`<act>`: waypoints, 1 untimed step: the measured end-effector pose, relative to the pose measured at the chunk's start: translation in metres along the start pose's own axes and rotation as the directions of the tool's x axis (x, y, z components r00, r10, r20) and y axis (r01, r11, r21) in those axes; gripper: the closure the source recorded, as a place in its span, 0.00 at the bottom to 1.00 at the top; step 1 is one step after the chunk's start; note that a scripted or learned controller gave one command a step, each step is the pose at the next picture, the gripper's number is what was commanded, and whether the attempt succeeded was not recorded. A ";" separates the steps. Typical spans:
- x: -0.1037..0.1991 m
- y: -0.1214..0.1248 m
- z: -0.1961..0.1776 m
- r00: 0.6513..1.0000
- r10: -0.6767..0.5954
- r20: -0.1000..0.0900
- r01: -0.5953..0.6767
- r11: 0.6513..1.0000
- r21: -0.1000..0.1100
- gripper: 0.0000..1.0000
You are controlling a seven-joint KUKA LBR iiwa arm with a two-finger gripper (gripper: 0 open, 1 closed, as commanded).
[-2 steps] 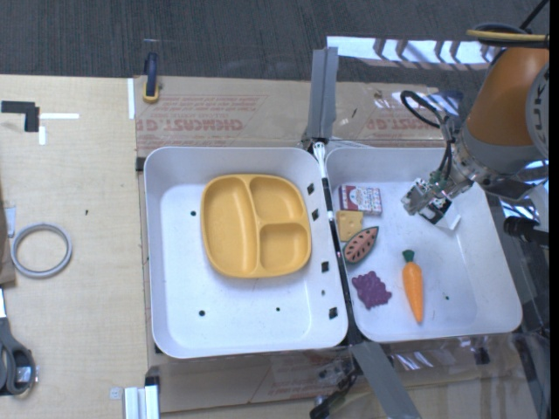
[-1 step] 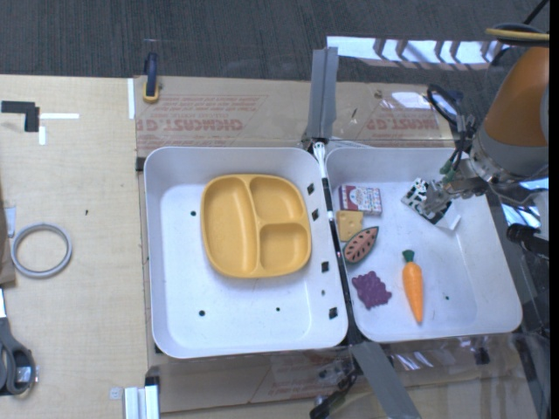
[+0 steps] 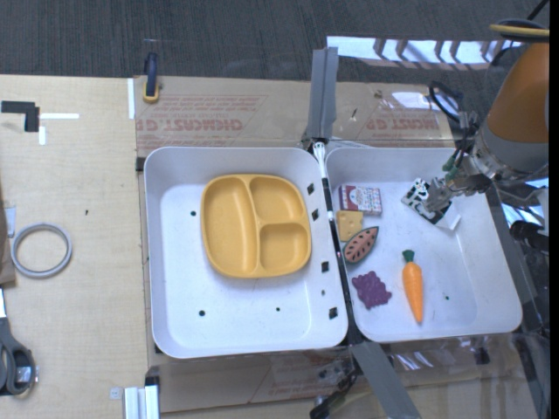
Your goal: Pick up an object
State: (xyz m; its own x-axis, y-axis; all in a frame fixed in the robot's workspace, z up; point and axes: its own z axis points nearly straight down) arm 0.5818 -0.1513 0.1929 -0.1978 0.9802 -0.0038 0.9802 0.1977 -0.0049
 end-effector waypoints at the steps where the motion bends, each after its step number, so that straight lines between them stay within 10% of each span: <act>1: 0.000 0.000 0.000 1.000 0.000 0.000 0.000 1.000 0.000 0.00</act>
State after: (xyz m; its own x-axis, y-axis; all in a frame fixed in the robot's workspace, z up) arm 0.5817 -0.1512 0.1926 -0.1974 0.9803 -0.0036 0.9803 0.1973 -0.0051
